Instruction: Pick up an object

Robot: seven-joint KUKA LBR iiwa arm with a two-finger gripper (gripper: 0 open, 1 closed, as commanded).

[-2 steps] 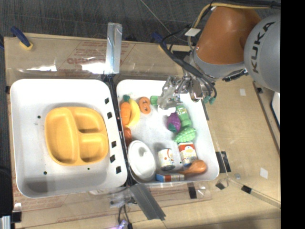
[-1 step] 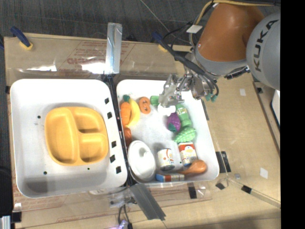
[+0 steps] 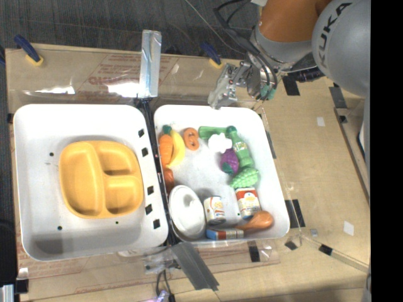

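At the left of the frame, the left white plastic bin (image 3: 25, 187) held a single yellow plastic tray with three compartments (image 3: 101, 178), lying flat near the bin's middle, probably there as a place to receive objects. Along the seam between the bins, a strip of silver tape (image 3: 151, 61) ran up toward the upper edge of the bench.

Right of centre, the right white plastic bin (image 3: 272, 162) carried the pickable clutter, crowded together as if tipped in. Against its left wall lay an orange toy carrot (image 3: 165, 148) touching a yellow toy banana (image 3: 178, 148), with a small orange-red toy piece (image 3: 191, 138) just beside them. A round white bowl (image 3: 184, 209) sat at the lower left corner, a small printed can (image 3: 215, 209) beside it, then a red-labelled white jar (image 3: 249, 201). A purple toy eggplant (image 3: 229, 161) lay in the middle on green toy vegetables (image 3: 242, 162), a soft rounded shape likely easy to pinch.

At the upper right, the two-finger metal gripper (image 3: 225, 92) hung above the bin's upper rim, apart from every object and carrying nothing; whether its fingers were spread or closed could not be told. The grasp had not yet begun.
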